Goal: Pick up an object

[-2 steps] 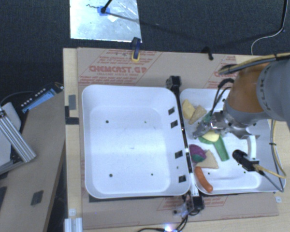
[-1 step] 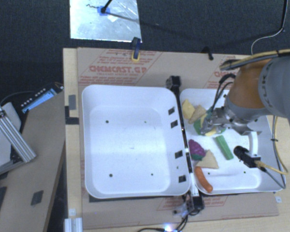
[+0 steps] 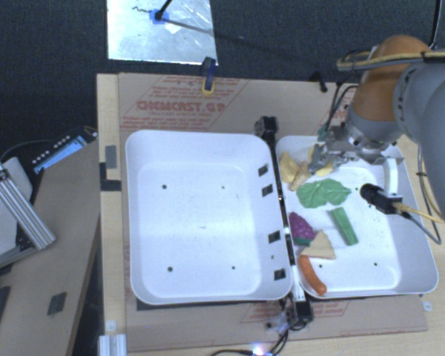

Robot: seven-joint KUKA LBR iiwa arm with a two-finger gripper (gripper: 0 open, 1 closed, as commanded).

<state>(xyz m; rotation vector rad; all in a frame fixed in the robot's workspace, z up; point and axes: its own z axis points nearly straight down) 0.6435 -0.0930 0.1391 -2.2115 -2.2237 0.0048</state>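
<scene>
The gripper (image 3: 320, 158) is hovering just above the green leaf (image 3: 324, 193). Finger spacing: can't tell. A yellow piece (image 3: 291, 170) is lying left of the leaf.

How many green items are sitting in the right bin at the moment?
2. A flat green leaf-shaped piece lies near the bin's middle, just below the gripper; a green rectangular stick lies below and right of it. The arm may hide others.

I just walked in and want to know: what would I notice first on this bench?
The big grey arm with its orange band, coming in from the right, its pincer down in the right bin. Bright toy food lies there: a green leaf, a purple piece, an orange carrot.
</scene>
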